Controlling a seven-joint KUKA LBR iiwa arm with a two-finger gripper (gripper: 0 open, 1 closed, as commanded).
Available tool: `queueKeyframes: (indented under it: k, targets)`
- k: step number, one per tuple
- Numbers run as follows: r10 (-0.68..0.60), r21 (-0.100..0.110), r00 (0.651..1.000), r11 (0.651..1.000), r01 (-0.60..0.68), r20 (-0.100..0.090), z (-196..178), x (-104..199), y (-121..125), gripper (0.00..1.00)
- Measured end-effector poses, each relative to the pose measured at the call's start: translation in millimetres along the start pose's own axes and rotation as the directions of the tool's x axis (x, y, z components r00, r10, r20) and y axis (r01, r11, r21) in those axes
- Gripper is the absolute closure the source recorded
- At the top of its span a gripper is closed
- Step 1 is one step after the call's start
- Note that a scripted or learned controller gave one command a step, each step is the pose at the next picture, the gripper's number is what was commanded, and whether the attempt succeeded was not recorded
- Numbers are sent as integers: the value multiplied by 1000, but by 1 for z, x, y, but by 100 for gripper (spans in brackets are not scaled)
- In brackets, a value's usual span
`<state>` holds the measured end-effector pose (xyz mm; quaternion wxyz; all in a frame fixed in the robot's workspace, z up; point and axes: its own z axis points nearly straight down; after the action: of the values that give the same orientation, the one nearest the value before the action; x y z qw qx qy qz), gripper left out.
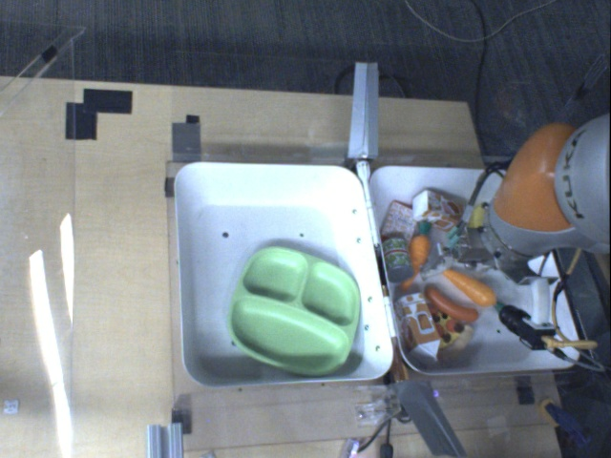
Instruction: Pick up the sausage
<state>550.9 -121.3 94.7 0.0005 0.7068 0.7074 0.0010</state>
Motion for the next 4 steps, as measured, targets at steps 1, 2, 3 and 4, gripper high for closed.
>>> queueKeyframes:
  k: [1, 2, 3, 4]
  targets:
    - [4, -2, 1000, 1000, -4, 0, -59, 23, -22, 0]
    - [28, -1, 1000, 1000, -28, 0, -14, 13, -48, 0]
    - [28, -4, 1000, 1000, -28, 0, -24, 13, -46, 100]
    - [-169, -25, 986, 985, 169, 11, 3, 36, -55, 100]
